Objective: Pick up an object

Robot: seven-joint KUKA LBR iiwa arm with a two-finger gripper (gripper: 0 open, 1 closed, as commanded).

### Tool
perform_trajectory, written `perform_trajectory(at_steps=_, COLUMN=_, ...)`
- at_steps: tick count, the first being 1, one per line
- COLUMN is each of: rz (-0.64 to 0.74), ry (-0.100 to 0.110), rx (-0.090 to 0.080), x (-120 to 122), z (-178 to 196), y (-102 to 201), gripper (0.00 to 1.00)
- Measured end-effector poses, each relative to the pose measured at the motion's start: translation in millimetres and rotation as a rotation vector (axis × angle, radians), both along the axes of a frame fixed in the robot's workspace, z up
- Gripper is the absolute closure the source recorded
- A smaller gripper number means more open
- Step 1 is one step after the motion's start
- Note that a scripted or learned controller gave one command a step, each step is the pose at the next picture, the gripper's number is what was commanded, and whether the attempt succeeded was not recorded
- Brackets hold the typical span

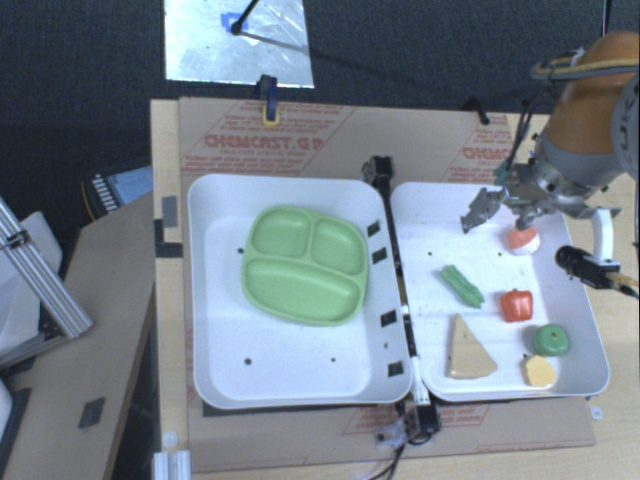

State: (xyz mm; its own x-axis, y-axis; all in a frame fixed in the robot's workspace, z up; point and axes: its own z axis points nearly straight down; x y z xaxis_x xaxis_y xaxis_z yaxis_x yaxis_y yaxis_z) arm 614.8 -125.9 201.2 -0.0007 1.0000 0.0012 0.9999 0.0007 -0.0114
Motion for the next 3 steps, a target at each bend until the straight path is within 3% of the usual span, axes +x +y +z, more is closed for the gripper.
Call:
perform_trajectory(at_steps=1, rz=0.002, ry=-0.013, rx=-0.002, x=3, z=8, y=0, gripper=0.00)
perform_trajectory(at_steps=3, rz=0.001, ry=-0.011, rx=-0.001, x=-1, z=-78, y=9, gripper=0.00)
